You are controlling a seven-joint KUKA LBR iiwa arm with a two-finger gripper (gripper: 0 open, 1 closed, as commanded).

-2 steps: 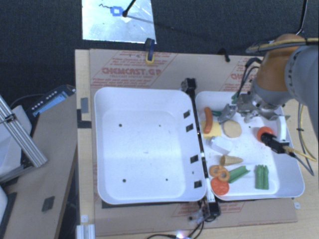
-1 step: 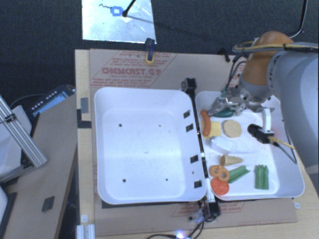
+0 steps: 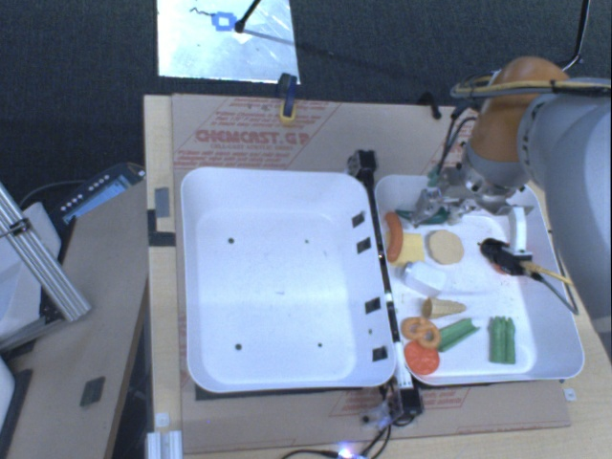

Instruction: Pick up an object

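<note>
My gripper [image 3: 432,207] hangs low over the far part of the right bin [image 3: 559,347], reaching in from the right. Just in front of it lie a round tan biscuit [image 3: 445,247] and a yellow block [image 3: 411,248] with an orange-red slice [image 3: 392,231] leaning beside it. Further forward are a small white piece [image 3: 422,278], a cone [image 3: 444,306], an orange ring [image 3: 419,330], a red disc [image 3: 422,358], a green pod [image 3: 457,333] and a green bundle of stalks [image 3: 502,339]. Nothing shows in the gripper.
The left bin [image 3: 277,280] stands next to the right one, parted from it by a black rail with clips [image 3: 375,256]. The arm's grey body [image 3: 574,151] covers the right bin's far right corner. A bench edge runs along the front.
</note>
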